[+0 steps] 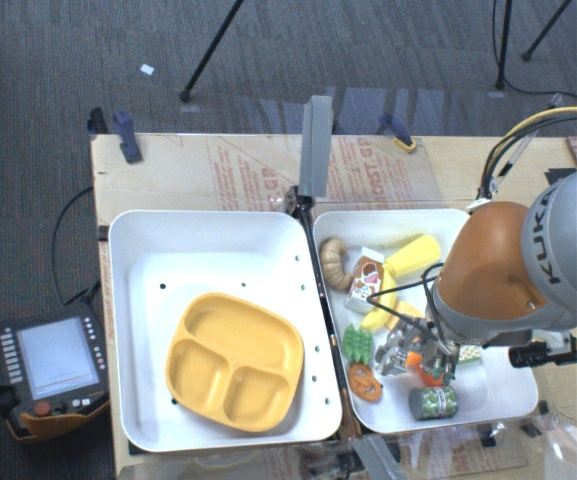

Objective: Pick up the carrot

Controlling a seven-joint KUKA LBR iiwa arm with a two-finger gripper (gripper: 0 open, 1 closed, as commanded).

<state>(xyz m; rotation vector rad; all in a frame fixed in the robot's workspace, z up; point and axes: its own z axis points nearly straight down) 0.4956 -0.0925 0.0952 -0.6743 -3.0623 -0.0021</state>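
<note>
The right bin (pixel 513 393) holds a heap of toy food. An orange, carrot-like piece (pixel 365 381) lies near the bin's front left corner, by the divider. A smaller orange-red piece (pixel 431 370) shows right beside my gripper (pixel 410 353), partly hidden by it; which of the two is the carrot I cannot tell. The gripper is low in the bin's middle front, under the orange wrist band (pixel 488 278). It sits about a hand's width right of the carrot-like piece and is not touching it.
Around the gripper lie a green can (pixel 433 401), a green leafy piece (pixel 358 345), yellow pieces (pixel 413 256), a small carton (pixel 366 280) and a brown ring (pixel 335 263). The left bin (pixel 138 268) holds a yellow divided tray (pixel 235 360).
</note>
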